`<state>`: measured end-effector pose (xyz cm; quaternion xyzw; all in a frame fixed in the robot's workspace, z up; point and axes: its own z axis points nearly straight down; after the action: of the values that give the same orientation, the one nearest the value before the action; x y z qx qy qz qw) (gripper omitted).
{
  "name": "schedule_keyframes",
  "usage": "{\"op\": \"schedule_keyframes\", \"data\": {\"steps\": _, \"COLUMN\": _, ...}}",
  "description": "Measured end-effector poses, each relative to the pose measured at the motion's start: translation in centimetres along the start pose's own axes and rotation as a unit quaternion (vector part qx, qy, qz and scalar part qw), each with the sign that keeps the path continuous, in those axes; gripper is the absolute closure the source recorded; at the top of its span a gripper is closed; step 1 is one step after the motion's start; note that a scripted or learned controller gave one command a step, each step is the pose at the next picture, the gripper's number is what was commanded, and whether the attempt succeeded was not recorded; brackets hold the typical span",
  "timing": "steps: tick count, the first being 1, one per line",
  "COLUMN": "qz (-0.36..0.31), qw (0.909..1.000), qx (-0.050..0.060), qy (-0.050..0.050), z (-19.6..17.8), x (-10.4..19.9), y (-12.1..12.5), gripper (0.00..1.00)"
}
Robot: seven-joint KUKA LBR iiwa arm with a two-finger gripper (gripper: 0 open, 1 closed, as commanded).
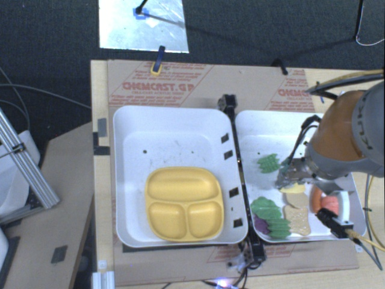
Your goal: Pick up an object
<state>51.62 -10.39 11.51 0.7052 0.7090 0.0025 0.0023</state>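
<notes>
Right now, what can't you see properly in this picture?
- The hand, camera view: the arm's bulky wrist covers it, so any hold is unclear.
- The orange-red item, right bin: partly under the arm.
- Purple piece: mostly beneath green leafy toys.
- Yellow tray: compartments' contents too blurred.

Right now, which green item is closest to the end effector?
The small green piece lying alone higher in the right bin; the larger green one sits lower, by the purple item.
</notes>
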Motion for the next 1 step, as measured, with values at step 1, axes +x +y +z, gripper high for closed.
{"op": "schedule_keyframes", "data": {"steps": 1, "qz": 0.001, "qw": 1.0000, "qx": 0.003, "qy": 0.000, "z": 3.13, "x": 1.99, "y": 0.06, "gripper": 1.00}}
